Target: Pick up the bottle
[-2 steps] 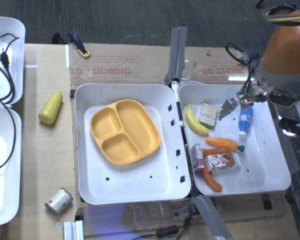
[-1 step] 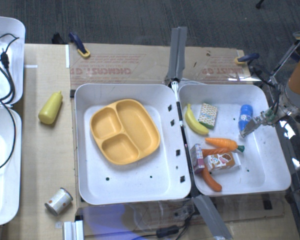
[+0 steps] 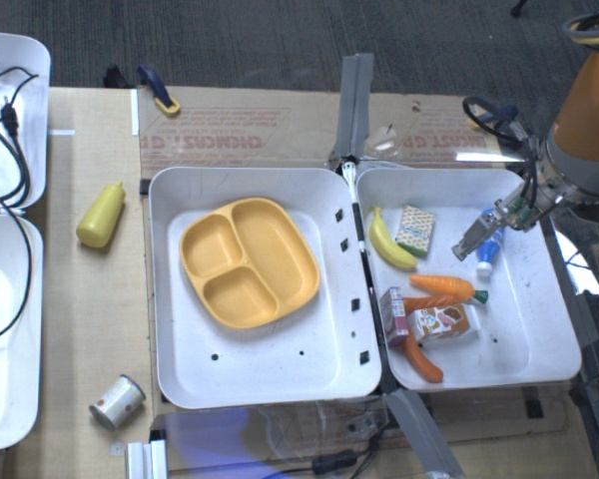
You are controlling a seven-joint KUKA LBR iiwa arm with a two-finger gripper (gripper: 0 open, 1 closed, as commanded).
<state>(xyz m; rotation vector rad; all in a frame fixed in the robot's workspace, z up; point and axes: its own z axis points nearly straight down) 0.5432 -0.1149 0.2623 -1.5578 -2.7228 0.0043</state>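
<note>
Reaching: the grey arm (image 3: 579, 128), entering from the right of the camera view, is bent down over the right bin (image 3: 554, 307), its gripper (image 3: 479, 239) low near that bin's upper right quarter.

Task object: a small clear bottle (image 3: 486, 256) with a blue cap lies in the right bin, directly at the gripper's tip and partly hidden by it.

Pincer state: from where I stand I cannot tell whether it is apart, together or clamped; the tip overlaps the bottle and the slanted view hides the gap.

Neighbours: a carrot (image 3: 442, 286) lies just beside the bottle's capped end; a banana (image 3: 388, 244) and a small patterned box (image 3: 414, 231) lie further left; a juice carton (image 3: 441, 322) and a second carrot (image 3: 422, 361) lie below.

Left bin (image 3: 170, 267): holds a yellow divided plate (image 3: 248, 261), well apart from the work.

Bench: a yellow mustard bottle (image 3: 101, 216) and a small can (image 3: 117, 401) lie outside the bins, far from the arm.

Step in hand: judged to be the approach or the grasp itself; a hold cannot be confirmed.

Next move: calls for a firm closure across the bottle's body, then a straight lift clear of the carrot and the bin wall.

Risk: the small, smooth bottle may roll or slip out.
</note>
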